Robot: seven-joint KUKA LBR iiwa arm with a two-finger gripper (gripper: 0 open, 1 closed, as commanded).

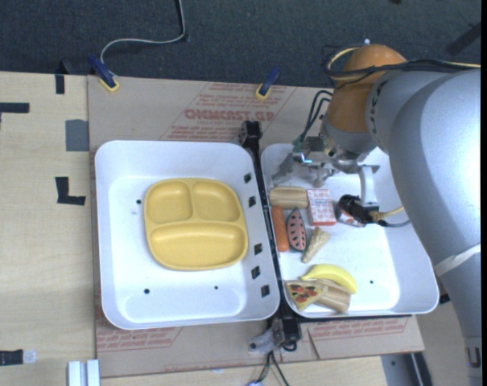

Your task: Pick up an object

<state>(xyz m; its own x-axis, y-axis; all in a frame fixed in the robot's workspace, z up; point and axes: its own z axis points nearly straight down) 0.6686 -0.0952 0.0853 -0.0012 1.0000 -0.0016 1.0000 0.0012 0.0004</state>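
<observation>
gripper (pixel 307 167) over right bin (pixel 388 288) (finger state: cannot tell) | nearest: tan block (pixel 288 197) | advice: it descends centred, clear of red-white box (pixel 320 205)

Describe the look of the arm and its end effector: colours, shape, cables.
The arm is thick, rounded and glossy light grey, with an orange band above the wrist. Thin black cables loop over the orange section and down its side. The end effector is a smaller grey metal assembly below it, with a white bracket and a black-and-red fitting to one side.
</observation>
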